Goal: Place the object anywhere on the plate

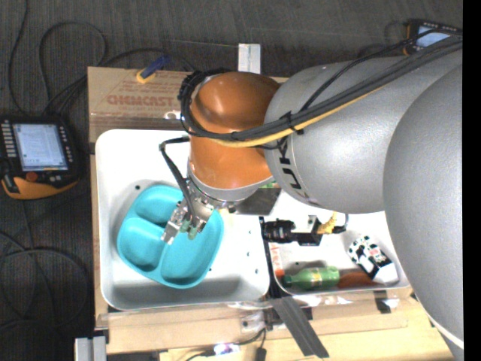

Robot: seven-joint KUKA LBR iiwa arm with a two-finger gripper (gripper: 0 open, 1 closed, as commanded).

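The gripper [183,228] hangs over the teal plate [143,239] in the left bin [113,171]; whether it grasps anything cannot be told. Candidate objects lie in the right bin [331,286]: a green bottle [312,278] and a black-and-white piece [368,256]. The bottle looks light, stiff and smooth, so likely slippery; a grasp across its middle seems soundest.

Two white bins [113,201] sit side by side, and one turquoise divided plate [150,243] lies in the left one. The right bin holds one green bottle [314,278] and one black-and-white toy [370,256]. One cardboard box [128,96] sits at upper left, one handheld screen [36,153] at far left.
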